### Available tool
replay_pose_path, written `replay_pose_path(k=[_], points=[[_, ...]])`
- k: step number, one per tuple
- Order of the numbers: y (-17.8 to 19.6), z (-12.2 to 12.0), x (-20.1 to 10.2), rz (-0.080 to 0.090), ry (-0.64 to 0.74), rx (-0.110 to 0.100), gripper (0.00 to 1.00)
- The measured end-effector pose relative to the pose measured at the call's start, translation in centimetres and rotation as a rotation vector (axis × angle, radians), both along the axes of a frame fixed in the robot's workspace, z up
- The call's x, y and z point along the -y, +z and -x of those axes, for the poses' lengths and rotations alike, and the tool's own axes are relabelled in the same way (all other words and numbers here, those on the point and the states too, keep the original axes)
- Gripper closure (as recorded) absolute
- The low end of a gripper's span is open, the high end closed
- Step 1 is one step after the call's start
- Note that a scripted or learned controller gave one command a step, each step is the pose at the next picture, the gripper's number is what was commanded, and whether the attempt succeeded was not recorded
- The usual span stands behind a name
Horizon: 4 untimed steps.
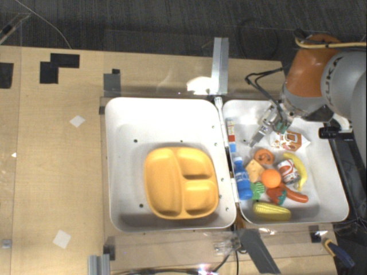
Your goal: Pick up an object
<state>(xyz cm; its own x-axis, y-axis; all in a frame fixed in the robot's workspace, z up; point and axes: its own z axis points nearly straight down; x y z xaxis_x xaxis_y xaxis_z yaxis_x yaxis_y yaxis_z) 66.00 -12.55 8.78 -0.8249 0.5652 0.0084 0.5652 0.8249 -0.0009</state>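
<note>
Camera view: hand [262,134] hangs over the far left of the right bin [338,211]; can't tell its opening or whether it grips anything. Toy food pile [275,182] sits nearer, tightly packed. Risk: it lands on bare floor or wedges between touching items.

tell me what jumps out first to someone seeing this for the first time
The big yellow divided tray lies alone in the left bin, toward its near side. Beside it, the right bin holds a bright heap of toy food: an orange, a banana and a corn cob. Above that heap hangs the grey arm's end effector, under its orange band.
</note>
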Motion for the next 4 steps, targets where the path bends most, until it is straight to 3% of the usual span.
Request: replay_pose_path(k=[1,3,4], points=[[0.0,0.0,-1.1,0.011,-0.014,0.001,0.0],[0.0,-0.1,-1.1,0.005,-0.043,-0.003,0.0],[0.0,-0.1,0.0,0.008,0.188,0.0,0.0]])
